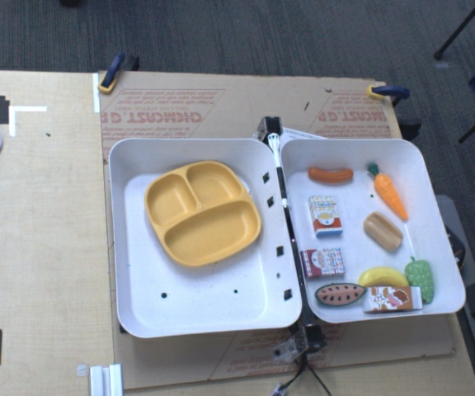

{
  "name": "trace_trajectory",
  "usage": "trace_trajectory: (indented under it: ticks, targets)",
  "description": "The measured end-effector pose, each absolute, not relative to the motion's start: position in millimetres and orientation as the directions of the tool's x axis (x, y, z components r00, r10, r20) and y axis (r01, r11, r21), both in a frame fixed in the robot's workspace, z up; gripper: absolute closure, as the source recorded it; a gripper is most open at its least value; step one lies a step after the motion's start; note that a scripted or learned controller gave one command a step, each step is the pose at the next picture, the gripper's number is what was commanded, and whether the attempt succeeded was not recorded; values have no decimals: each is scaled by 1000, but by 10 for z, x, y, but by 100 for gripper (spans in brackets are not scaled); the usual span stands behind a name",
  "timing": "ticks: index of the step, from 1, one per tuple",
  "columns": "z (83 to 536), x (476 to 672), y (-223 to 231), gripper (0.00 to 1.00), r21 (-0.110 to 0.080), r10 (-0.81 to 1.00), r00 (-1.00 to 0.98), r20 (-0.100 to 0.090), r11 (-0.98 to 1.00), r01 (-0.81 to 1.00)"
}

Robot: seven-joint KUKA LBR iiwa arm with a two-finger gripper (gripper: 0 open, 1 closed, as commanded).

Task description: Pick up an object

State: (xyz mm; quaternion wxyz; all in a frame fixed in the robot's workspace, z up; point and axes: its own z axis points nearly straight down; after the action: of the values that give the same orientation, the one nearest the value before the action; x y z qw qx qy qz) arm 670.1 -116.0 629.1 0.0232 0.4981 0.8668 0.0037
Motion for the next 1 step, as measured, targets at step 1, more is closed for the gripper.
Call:
trace_trajectory:
  ticks: [1]
  targets:
    - [6386,6710,-1156,100,33,863,-504,-41,505,862]
